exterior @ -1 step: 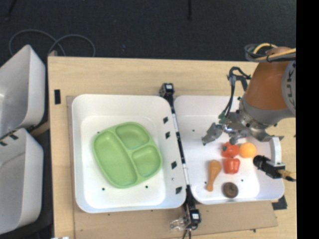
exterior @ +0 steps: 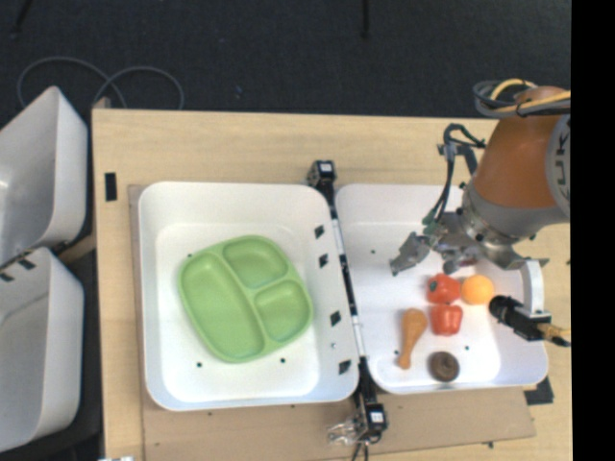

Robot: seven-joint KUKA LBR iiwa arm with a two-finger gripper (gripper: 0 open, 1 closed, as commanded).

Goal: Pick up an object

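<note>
Where fingers (exterior: 415, 251) hover, open floor, right bin (exterior: 384, 209).

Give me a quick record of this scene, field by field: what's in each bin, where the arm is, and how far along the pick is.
left bin: holds a green divided plate
right bin: holds a tomato, an orange ball, a red pepper, a drumstick and a brown round piece
arm: reaches in from the right, over the right bin
gripper: above the bin's upper middle, left of the tomato
pick status: nothing seen between the fingers; all items lie on the bin floor
</note>
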